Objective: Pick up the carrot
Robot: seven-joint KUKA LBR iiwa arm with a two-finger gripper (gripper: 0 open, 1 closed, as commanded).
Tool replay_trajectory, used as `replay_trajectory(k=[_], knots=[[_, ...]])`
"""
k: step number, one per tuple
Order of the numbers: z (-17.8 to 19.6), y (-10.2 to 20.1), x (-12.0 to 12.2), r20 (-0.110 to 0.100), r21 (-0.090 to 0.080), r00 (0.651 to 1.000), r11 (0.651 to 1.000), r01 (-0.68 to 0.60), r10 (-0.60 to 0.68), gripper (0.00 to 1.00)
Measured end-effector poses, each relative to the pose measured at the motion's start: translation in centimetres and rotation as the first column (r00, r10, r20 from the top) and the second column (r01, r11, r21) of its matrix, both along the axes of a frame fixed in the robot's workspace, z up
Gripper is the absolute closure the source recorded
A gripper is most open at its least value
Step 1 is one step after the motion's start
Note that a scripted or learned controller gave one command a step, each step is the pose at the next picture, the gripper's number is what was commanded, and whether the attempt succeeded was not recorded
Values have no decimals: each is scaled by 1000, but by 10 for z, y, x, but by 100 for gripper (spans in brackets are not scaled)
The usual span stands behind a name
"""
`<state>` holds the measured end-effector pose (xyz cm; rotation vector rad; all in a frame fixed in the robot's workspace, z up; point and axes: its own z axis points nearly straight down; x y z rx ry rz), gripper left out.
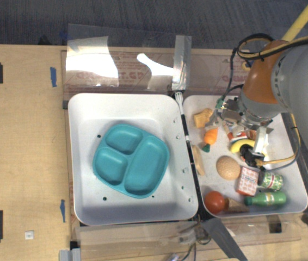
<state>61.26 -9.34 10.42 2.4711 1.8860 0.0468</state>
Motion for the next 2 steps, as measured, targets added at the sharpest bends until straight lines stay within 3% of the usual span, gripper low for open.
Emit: replay_trajectory(k=[2], knots=[[0, -1, -6, 0, 10, 987, 987, 163, -163, 0]])
